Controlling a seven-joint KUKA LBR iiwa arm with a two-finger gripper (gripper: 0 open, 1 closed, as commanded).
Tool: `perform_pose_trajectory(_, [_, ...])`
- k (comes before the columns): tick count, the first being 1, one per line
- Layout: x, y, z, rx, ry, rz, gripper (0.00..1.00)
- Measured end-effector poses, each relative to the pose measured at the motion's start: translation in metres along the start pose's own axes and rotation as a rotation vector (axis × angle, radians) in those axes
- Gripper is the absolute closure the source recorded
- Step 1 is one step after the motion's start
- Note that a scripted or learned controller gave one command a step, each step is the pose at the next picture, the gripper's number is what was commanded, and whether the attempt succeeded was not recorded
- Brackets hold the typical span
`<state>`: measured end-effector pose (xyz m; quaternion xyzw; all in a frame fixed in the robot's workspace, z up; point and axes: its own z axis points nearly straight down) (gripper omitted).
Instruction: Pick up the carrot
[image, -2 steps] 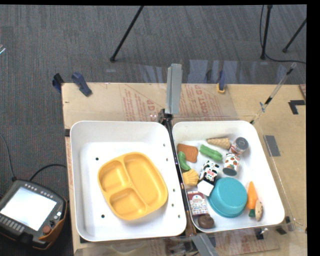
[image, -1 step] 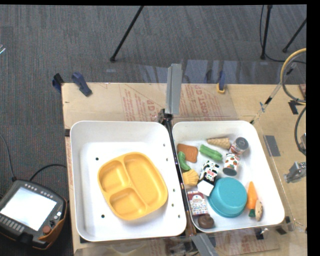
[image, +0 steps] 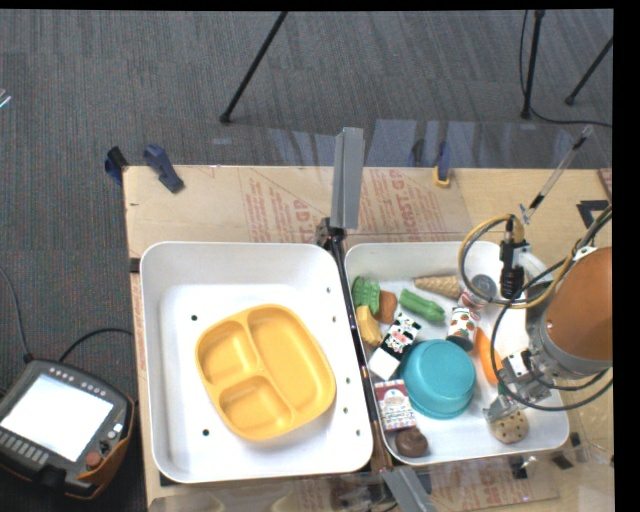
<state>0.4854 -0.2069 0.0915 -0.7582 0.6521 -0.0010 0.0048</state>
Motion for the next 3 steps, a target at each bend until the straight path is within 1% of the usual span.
perform_pose_trajectory(1, [-0.01,-0.044,-0.182,0.002,0.007,-0.118,1.0])
perform_pose_trajectory(2, [-0.074,-0.131,-0.162,-0.009,-0.003,0.044,1.0])
perform_pose_trajectory(3, [0.004,-0.087,-0.097,-0.016,-0.001,0.12,1.0])
